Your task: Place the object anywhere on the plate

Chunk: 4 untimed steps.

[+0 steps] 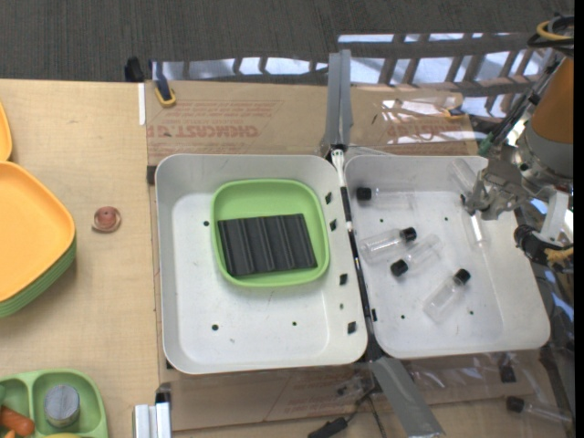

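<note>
Vials (388, 242) lie loose in the right bin (511, 336); the green plate (270, 194) sits in the left bin (265, 340).

Four clear vials with black caps lie scattered on the right bin's floor: one (363, 192) near the far left corner, two around the middle, one (449, 292) nearer the front right. None touches the plate, which sits toward the far side of the left bin with a dark ribbed mat (266, 244) across its middle. The hand (484, 203) hangs over the right bin's far right corner at the end of the grey arm (547, 144); I cannot tell whether it is open or closed, and nothing shows in it. Out on the tabletop (73, 135), stacked orange plates (32, 235) overlap the left edge, a small red knob (107, 218) lies beside them, and a green tray (50, 404) sits at the front left corner.
</note>
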Motion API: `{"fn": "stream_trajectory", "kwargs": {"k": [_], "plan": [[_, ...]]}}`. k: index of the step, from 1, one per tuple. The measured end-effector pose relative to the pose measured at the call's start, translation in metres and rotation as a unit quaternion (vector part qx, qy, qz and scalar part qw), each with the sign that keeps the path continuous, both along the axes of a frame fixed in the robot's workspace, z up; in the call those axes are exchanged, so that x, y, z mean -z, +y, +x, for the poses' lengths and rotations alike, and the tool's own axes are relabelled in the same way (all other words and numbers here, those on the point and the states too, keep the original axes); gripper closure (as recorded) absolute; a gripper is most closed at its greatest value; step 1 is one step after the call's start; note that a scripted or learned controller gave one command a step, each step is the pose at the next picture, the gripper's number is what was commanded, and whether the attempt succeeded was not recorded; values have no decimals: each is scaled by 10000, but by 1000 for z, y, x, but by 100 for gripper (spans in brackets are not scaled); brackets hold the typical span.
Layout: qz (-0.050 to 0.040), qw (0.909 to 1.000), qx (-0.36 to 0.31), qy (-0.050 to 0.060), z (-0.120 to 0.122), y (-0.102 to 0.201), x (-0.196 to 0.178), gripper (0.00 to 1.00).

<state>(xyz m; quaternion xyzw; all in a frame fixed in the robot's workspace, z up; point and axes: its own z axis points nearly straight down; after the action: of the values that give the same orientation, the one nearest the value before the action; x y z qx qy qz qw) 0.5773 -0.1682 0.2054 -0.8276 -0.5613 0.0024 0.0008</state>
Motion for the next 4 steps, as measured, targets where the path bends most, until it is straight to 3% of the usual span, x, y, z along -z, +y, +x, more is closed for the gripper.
{"fn": "stream_trajectory", "kwargs": {"k": [1, 2, 3, 4], "plan": [[11, 9989, -459, 0, -40, -1, 24, 100], [16, 9931, -1172, -8, -100, 6, 36, 100], [9, 9875, -1575, -14, -99, 19, -21, 100], [9, 9875, -1576, -15, -99, 19, -21, 0]]}}
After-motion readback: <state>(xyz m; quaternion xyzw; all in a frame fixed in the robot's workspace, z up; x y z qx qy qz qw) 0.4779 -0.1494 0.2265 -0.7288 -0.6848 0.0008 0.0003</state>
